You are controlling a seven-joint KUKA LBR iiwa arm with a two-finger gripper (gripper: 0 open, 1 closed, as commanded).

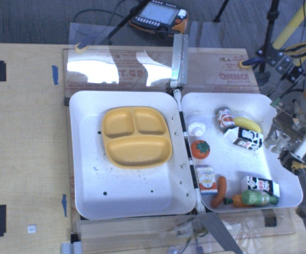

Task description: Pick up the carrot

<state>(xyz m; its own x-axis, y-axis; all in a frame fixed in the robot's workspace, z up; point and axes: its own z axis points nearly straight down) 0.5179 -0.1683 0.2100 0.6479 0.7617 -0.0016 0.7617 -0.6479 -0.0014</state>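
The carrot point(236, 200) is a small orange piece lying along the front wall of the right bin point(259, 103). It lies between a reddish sausage point(220, 190) on its left and a green bottle-like object point(259, 197) on its right, touching or nearly touching both. My gripper point(286, 144) hangs over the right rim of that bin, well behind and to the right of the carrot, with nothing visibly held.
The right bin also holds a can point(226, 118), a banana point(247, 124), two black-and-white cartons point(247, 138) point(260, 184), a white cup point(196, 129), a tomato point(200, 149) and a juice box point(206, 178). A yellow divided tray point(136, 136) lies in the left bin point(89, 184).
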